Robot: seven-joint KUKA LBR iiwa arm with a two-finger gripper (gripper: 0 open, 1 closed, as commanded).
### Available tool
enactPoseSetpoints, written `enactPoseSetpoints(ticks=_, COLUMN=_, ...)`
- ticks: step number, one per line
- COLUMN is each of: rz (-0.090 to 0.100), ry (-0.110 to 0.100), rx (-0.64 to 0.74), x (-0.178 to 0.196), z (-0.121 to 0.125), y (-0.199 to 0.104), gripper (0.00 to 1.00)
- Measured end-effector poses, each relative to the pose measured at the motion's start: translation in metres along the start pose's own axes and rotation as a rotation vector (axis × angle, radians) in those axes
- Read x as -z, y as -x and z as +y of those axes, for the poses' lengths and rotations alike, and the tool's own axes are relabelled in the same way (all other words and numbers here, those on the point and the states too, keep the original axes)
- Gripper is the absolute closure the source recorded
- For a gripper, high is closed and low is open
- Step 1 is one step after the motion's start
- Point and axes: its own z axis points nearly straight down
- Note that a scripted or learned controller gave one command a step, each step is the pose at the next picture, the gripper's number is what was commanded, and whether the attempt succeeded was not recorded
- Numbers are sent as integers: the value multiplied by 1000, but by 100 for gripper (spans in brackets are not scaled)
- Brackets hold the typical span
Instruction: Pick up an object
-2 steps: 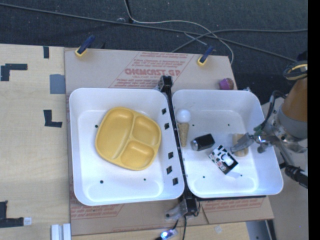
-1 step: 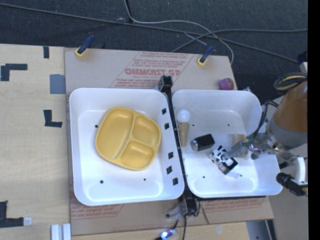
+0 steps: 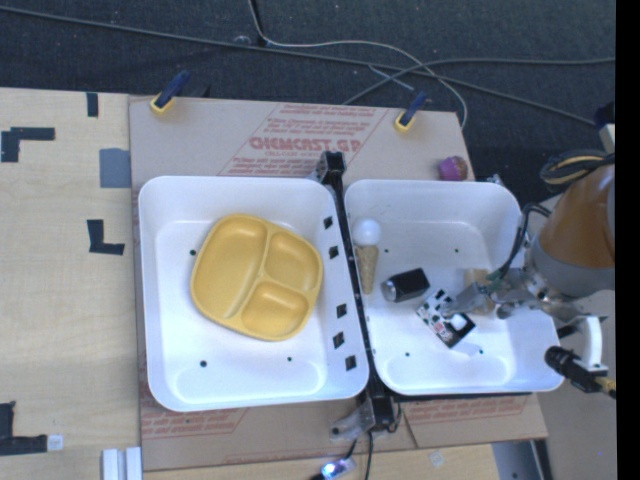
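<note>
Gripper [image 3: 452, 325] low in right bin [image 3: 500, 208], grasp state indeterminate. Black cylinder [image 3: 405, 285] just left, ice-cream cone toy [image 3: 367, 253] at left wall. Risk: fingertips nudge cylinder, rolls away.

Bright, even light falls from overhead, and the two white bins [image 3: 420, 373] almost glow, their floors washed pale with little texture left. Beside them the yellow divided plate [image 3: 257, 276] shows soft highlights along its ridges and faint shadows in its hollows. Above the bins the dark floor [image 3: 120, 28] swallows detail. Right of the bins the arm [image 3: 578, 238] looks soft and slightly smeared. The picture is grainy overall.
</note>
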Motion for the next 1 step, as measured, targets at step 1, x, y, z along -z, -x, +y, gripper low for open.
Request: enactPoseSetpoints(ticks=1, rz=6, ry=7, rx=1, x=12, z=4, y=-3, gripper=100)
